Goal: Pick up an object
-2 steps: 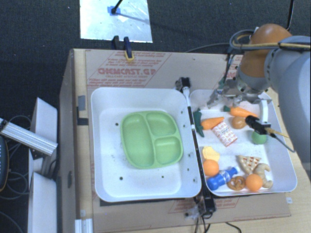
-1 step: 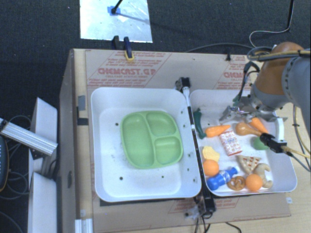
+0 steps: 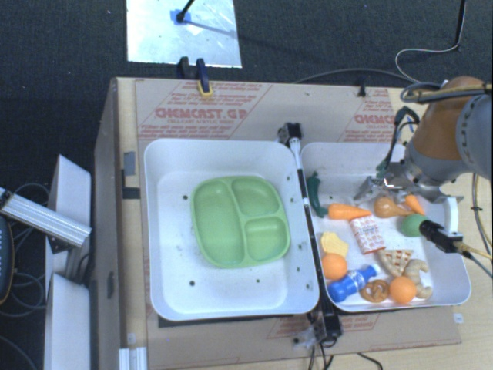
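Left bin (image 3: pixel 166 206): smooth green divided plate (image 3: pixel 239 220). Right bin (image 3: pixel 339 160): glossy plastic toy food, carrot (image 3: pixel 348 212) by the gripper (image 3: pixel 383 181). I can't tell its grip state; nothing visibly held.

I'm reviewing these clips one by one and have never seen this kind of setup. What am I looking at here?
One fixed camera looks down at a slant on a bench with two shallow white bins. The left white bin holds a pale green divided plastic tray. The right white bin holds toy food: an orange plastic carrot, a small red-and-white carton, a blue plastic bottle, two orange balls and more. The grey robot arm with an orange band reaches in from the right; its two-finger gripper is low over that bin's far side. Whether it holds anything cannot be told.
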Controlling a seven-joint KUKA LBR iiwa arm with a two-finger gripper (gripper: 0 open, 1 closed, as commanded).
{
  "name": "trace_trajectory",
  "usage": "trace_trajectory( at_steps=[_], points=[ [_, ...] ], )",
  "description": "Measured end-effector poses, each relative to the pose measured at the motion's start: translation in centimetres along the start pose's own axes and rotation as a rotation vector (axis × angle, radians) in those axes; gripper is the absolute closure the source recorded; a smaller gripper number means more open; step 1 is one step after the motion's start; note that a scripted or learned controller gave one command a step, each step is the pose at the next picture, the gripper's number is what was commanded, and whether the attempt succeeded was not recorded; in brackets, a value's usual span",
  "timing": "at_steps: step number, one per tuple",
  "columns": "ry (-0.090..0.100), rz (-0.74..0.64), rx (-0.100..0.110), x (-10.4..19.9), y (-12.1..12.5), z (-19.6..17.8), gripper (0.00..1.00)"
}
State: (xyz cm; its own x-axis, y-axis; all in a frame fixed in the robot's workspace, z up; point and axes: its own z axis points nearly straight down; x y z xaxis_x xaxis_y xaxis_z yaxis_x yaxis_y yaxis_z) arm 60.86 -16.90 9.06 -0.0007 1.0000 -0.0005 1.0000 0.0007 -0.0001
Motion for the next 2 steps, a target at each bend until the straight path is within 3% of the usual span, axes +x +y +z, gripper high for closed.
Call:
trace_trajectory(
  at_steps=[1,2],
  points=[
    [-0.002,0.000,-0.006,-3.6,0.7,-7.3,0.00],
    [0.001,0.000,0.000,-3.7,0.6,0.7,0.00]
  ],
)
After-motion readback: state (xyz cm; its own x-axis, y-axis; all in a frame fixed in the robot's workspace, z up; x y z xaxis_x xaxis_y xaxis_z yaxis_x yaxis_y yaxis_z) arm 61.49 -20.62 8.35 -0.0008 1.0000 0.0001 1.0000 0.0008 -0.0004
